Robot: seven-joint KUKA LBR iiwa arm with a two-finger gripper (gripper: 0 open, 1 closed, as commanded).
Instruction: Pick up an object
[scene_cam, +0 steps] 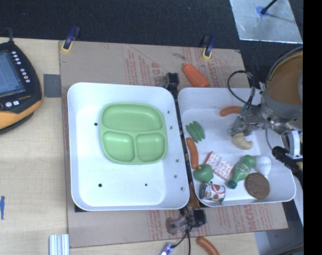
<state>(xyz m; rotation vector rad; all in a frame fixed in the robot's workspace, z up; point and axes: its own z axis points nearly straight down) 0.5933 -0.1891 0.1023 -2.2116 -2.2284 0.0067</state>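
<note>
My gripper [245, 126] hangs low over the upper right part of the right bin [214, 97], reaching in from the right. Just below it lies a pale curved piece like a small banana [242, 140], touching or nearly touching the gripper's tip. An orange sausage [231, 110] lies just up and left of the gripper. A green bottle [240, 171], a white egg [263, 164] and a brown cookie [257, 185] sit toward the bin's near right corner.
In the right bin also lie a green pod [195, 130], an orange hot dog [191, 152], a green pepper [203, 172], a red-white packet [220, 164] and a can [212, 192]. The left bin [84, 142] holds a green divided plate [133, 132]. A carrot [195, 75] lies outside, behind the bins.
</note>
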